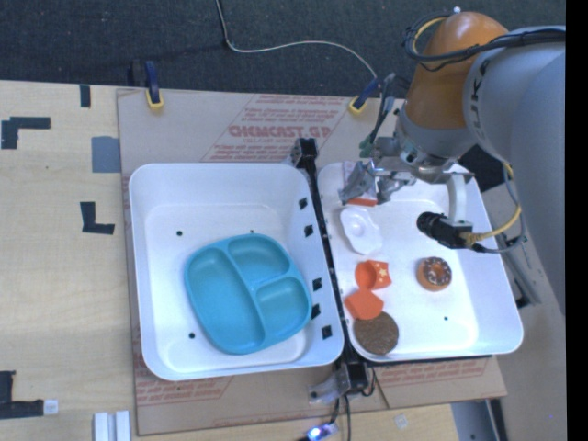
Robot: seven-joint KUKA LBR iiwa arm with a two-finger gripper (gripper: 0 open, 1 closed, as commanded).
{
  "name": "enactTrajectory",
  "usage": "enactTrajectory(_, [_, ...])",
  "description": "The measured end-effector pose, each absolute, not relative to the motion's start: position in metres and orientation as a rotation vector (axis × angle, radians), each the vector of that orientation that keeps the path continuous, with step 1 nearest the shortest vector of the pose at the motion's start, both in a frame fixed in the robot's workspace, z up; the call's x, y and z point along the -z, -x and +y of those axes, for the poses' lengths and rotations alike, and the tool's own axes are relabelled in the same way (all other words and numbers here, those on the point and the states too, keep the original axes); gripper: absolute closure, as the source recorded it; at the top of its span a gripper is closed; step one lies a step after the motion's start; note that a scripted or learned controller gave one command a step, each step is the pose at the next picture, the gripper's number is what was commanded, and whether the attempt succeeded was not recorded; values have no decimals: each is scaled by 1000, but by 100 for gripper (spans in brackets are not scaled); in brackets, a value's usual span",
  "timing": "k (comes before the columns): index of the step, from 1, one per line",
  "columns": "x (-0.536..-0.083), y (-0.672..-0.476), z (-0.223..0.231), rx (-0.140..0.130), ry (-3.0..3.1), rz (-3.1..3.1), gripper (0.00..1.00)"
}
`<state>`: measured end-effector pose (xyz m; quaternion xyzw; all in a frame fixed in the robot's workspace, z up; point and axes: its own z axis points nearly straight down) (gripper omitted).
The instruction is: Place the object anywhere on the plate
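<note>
A blue divided plate (246, 290) lies in the left bin (156, 200). My gripper (371, 187) hangs low over the far left corner of the right bin (478, 329), and its fingers stand open with nothing between them. Just below the fingertips a small red-orange piece (362, 202) lies on the bin floor. A white lumpy object (359, 231) rests right in front of it. Further forward are an orange block (373, 274), a second orange piece (365, 304), a round brown cookie (376, 333) and a sprinkled doughnut (434, 273).
The two bins meet at a black-clipped divider (317, 237). The arm's grey body and orange band (450, 62) lean in over the right bin's far side. A cable (276, 49) trails across the back of the bench.
</note>
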<state>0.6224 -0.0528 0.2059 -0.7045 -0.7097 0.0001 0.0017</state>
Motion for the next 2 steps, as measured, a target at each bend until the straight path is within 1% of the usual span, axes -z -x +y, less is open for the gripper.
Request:
enactTrajectory(1, [-210, -616, 9, 0, 2210, -2227, 100])
enactTrajectory(2, [-204, -618, 58, -1, 2212, -2227, 100])
